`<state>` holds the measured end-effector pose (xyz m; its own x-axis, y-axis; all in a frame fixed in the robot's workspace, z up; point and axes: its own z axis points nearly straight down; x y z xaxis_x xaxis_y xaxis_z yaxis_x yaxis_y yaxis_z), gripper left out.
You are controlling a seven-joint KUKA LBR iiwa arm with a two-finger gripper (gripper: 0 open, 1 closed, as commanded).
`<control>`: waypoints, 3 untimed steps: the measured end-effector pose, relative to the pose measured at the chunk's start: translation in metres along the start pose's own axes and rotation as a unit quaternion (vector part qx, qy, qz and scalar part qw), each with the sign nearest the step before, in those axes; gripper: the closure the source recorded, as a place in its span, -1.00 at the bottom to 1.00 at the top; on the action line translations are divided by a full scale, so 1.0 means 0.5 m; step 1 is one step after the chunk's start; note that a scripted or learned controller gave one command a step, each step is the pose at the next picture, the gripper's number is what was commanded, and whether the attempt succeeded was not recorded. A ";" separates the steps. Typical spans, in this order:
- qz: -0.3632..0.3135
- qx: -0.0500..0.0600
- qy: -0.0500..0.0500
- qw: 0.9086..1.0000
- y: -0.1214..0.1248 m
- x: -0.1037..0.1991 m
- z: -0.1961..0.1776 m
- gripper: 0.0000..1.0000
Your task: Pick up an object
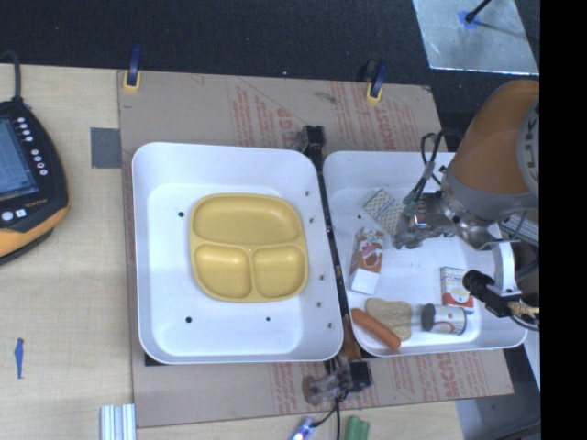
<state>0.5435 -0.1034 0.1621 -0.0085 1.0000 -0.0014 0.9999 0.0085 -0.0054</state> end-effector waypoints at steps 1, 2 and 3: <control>0.001 0.000 0.001 1.000 -0.037 0.078 -0.059 1.00; 0.001 0.000 0.001 1.000 -0.038 0.078 -0.059 -1.00; 0.001 -0.001 0.000 1.000 -0.009 0.108 -0.059 -1.00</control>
<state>0.5389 -0.0493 0.1915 -0.0074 1.0000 -0.0018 1.0000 0.0074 -0.0028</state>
